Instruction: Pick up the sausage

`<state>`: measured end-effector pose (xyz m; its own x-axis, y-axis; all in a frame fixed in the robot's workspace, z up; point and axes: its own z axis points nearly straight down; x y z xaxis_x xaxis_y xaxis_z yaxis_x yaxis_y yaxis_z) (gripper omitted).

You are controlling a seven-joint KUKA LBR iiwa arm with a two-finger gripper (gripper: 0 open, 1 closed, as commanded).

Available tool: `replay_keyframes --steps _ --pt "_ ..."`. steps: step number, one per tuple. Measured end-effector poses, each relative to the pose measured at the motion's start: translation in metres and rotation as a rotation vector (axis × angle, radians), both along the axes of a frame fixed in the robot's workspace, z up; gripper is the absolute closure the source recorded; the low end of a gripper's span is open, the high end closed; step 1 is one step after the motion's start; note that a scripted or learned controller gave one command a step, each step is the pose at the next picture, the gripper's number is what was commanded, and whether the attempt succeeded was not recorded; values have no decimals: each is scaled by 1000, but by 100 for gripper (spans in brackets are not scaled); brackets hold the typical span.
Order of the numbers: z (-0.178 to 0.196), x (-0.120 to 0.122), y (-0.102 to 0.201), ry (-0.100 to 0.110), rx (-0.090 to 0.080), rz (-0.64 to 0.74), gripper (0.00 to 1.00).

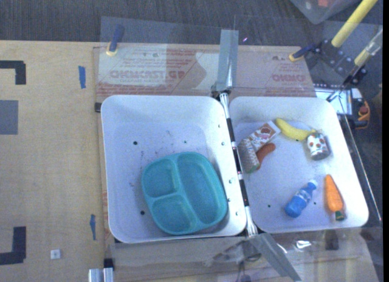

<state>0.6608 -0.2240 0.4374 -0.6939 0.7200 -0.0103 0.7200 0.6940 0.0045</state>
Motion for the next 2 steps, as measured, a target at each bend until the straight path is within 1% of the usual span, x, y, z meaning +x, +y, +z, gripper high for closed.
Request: replay_keyframes --steps 1,2 --pt "0 1 -1 0 1 -131 100" --pt "0 6 -1 0 3 -275 100"
